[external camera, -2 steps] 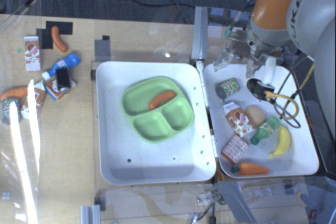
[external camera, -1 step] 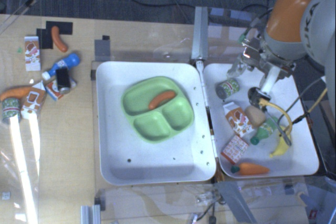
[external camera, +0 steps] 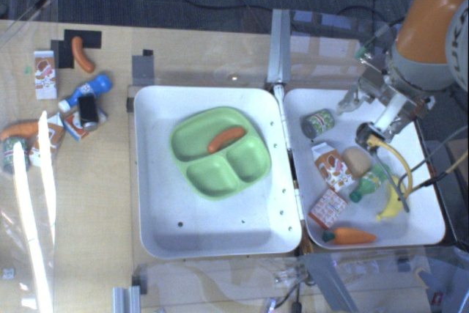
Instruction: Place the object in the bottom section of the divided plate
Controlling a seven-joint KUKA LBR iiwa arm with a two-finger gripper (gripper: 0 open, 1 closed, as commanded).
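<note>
Sausage (external camera: 226,138), orange-brown, lies slanted in the large upper section of the green divided plate (external camera: 220,176). The plate sits near the middle of the left bin (external camera: 146,179). Its two smaller sections, on the side nearer to the camera, show only green surface.

The arm (external camera: 432,18) comes in from the right, and its claw (external camera: 350,100) is over the far part of the right bin (external camera: 432,223). It is just beside a green can (external camera: 318,122) that lies on its side. From this angle the claw is seen as a small metallic shape, and I cannot tell if it is apart or together. Nothing is seen held in it, and I cannot tell if it touches the can.

Below the can lies a white carton (external camera: 333,168) with a red print, touching a brownish rounded thing (external camera: 357,160) that looks like a potato. A green bottle (external camera: 368,183) lies just under that, and a banana (external camera: 392,205) is to its right. A second small carton (external camera: 327,209) and a carrot (external camera: 352,235) lie near the front wall of this bin.

On the bench (external camera: 88,216), to the left of both bins, are another sausage (external camera: 83,55), a small carton (external camera: 45,73) and a blue bottle (external camera: 91,91).
</note>
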